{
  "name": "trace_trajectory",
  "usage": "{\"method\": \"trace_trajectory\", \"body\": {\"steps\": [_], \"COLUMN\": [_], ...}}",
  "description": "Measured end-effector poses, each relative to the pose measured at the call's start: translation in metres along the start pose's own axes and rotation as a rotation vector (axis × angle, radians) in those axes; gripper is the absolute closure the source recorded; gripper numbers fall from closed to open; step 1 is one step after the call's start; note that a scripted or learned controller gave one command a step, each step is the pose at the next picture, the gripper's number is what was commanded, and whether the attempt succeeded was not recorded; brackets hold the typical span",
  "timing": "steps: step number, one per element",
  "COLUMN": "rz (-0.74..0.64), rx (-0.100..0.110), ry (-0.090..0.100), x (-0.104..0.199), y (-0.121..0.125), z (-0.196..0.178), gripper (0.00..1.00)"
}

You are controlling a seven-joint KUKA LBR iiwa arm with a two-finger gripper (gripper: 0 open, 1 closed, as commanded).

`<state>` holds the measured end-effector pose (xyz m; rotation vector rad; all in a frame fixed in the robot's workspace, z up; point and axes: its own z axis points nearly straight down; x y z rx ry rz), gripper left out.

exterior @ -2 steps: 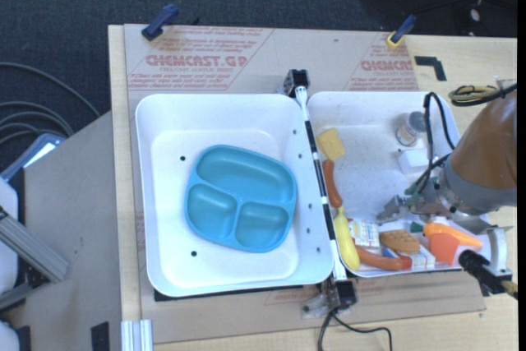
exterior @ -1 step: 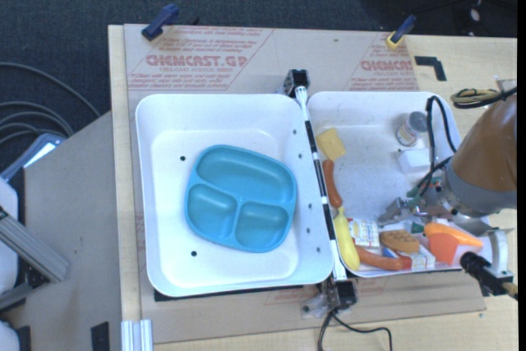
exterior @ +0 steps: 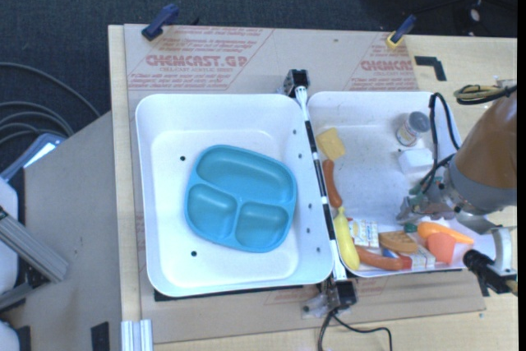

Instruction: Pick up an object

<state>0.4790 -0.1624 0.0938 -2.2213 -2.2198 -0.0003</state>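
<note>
The right bin (exterior: 370,107) holds several toy foods. A yellow block (exterior: 331,144) lies near its left wall, with a thin red sausage (exterior: 331,182) below it and a banana (exterior: 344,239) at the front left. A hot dog (exterior: 383,260), a brown bread slice (exterior: 399,241) and an orange carrot (exterior: 445,239) lie along the front. A small can (exterior: 408,128) and a white piece (exterior: 415,159) sit at the back right. My gripper (exterior: 417,208) hangs low in the bin's right part, just above the bread and carrot; the arm hides what lies beneath it.
The left bin (exterior: 156,177) bears a blue divided plate (exterior: 241,198). A black divider with clamps (exterior: 308,136) separates the bins. The arm's orange band (exterior: 493,148) covers the right bin's right wall. Cables trail at the bench's right edge (exterior: 472,92).
</note>
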Motion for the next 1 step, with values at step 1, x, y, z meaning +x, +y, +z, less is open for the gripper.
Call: {"method": "trace_trajectory", "body": {"steps": [1], "rz": [0.0], "rx": [0.0], "ry": [0.0], "x": [-0.0001], "y": [0.0], "z": [0.0], "gripper": [0.0]}}
